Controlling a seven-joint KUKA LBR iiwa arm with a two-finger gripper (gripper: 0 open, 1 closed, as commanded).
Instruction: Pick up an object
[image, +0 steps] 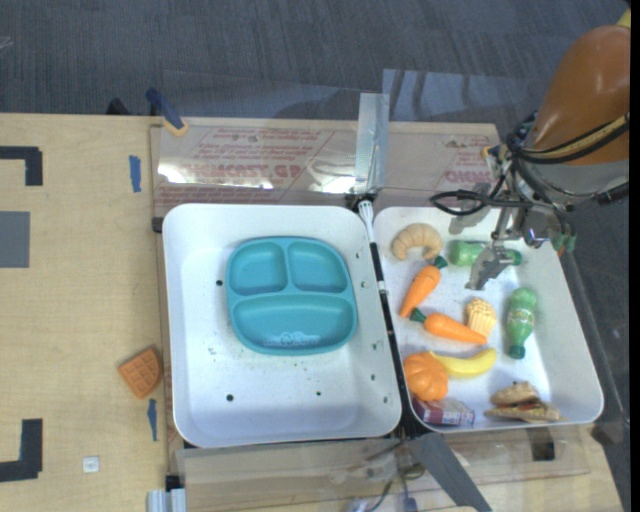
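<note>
Over the right bin (585, 385) you see the gripper (487, 277) hanging just above the corn (481, 318), beside a green piece (466, 252). You cannot tell its opening or whether it holds anything. Two carrots (421, 289) lie left; the left bin (190, 370) has a plate (291, 297).

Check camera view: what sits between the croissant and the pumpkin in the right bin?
Two toy carrots: upper carrot slanting below the croissant, lower carrot lying just above the pumpkin.

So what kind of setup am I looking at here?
Likely a lab bench for robot picking trials: two white bins side by side, toy food such as a carrot and banana, and the arm's gripper over the right bin.
</note>
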